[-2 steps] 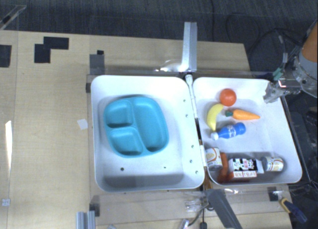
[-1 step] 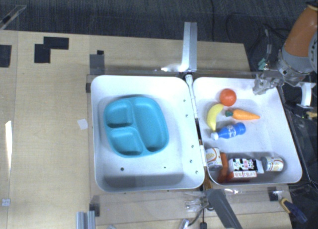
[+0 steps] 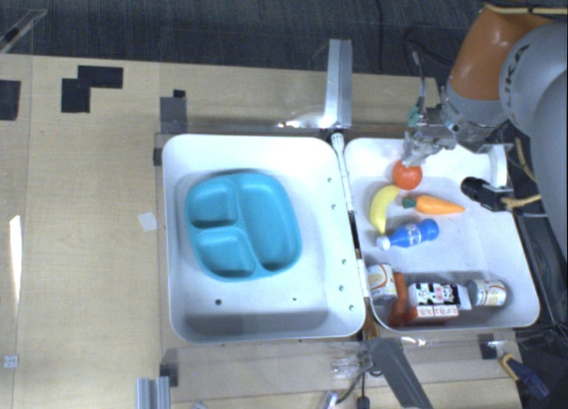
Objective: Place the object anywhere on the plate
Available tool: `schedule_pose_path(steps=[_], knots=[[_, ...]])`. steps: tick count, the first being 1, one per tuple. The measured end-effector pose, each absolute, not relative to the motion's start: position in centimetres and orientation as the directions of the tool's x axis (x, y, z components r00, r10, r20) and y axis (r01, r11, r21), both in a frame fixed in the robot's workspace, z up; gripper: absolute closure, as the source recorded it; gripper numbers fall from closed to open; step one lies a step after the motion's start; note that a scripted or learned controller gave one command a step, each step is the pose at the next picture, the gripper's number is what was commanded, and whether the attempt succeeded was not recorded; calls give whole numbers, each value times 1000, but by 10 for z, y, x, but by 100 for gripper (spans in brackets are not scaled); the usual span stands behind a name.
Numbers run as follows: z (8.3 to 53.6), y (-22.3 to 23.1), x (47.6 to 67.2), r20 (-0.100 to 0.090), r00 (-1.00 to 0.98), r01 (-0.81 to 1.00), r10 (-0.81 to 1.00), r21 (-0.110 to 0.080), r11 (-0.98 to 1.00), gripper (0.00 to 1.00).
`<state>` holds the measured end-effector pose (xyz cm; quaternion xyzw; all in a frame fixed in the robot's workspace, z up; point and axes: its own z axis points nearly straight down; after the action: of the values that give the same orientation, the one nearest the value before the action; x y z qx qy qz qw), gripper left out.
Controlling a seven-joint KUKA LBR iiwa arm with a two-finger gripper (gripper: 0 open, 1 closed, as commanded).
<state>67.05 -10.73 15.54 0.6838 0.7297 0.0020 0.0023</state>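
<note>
- We see the blue plate (image 3: 241,224) with its 3 compartments lying bare in the left bin (image 3: 177,247); nothing from the task rests on it, so we judge the placing not yet done.
- The gripper (image 3: 417,154) hangs over the right bin (image 3: 524,301), at about 12 o'clock of that bin's cluster of objects, right above the small red tomato (image 3: 407,176).
- We cannot tell how the jaws stand: the metal tips blur into the tomato's top, and we cannot say whether they touch it or close around it.
- We take the tomato for the likely object, though this is our guess from where the gripper hangs; it sits in the right bin, at roughly 3 o'clock from the plate and well apart from it.
- Around the tomato: a banana (image 3: 382,206) at its 7 o'clock, just beside it, a carrot (image 3: 437,206) at its 5 o'clock, and a blue bottle (image 3: 413,235) at 6 o'clock, further down.
- A dark bottle (image 3: 435,300) and 2 cans lie along the bin's near edge.
- What is left, as we judge it: a firm grasp, a lift clear of the neighbours, a carry across the divider towards 9 o'clock, and a release over any compartment.
</note>
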Motion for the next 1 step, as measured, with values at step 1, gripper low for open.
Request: schedule_pose_path(steps=[1], knots=[[186,-29,614,-1,-213,977,977,6,213,100]])
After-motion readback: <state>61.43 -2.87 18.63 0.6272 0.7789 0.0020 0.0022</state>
